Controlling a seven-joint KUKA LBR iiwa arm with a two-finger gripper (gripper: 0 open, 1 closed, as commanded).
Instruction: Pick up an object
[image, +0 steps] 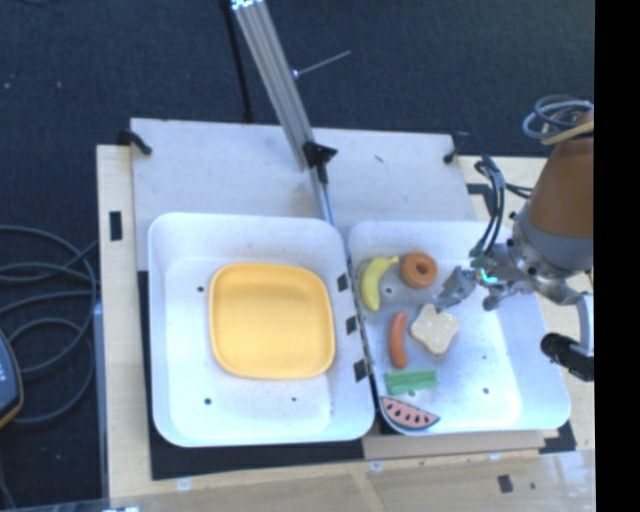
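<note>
The right bin (520, 395) holds a yellow banana (373, 280), a brown donut (419, 269), a red-orange hot dog (399, 339), a pale bread slice (436, 331), a green block (411, 380) and a watermelon slice (410, 414) on its front rim. My gripper (472, 296) hangs over the right bin, just up and right of the bread slice and right of the donut. Its fingers are spread open with nothing between them. The arm's orange band (562, 200) is at the right edge.
The left bin (175, 400) holds a square yellow plate (271, 320). A metal bar (285, 90) slants down from the top to the divide between the bins. Cables (40, 290) lie on the floor to the left.
</note>
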